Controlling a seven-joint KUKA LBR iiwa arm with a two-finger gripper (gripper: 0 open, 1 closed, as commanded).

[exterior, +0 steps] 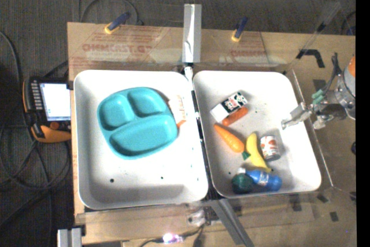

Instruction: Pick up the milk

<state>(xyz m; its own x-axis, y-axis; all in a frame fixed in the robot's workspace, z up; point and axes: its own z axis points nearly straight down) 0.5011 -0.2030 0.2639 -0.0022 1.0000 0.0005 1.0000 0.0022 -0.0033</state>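
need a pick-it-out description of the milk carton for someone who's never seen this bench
Of the two white bins, look in the right bin, the one nearer the arm. In its upper middle lies the milk, a small white carton with black patches, tipped on its side. It touches an orange carrot just below it, and it is the only boxy, black-and-white item among the rounded, coloured ones.

Divided plate (137, 121) sits in the left bin (92, 182), while in the right bin (272, 81) the milk (229, 105) lies rearmost, carrot (229, 138) in front, banana (254, 151) and can (270, 147) beside it
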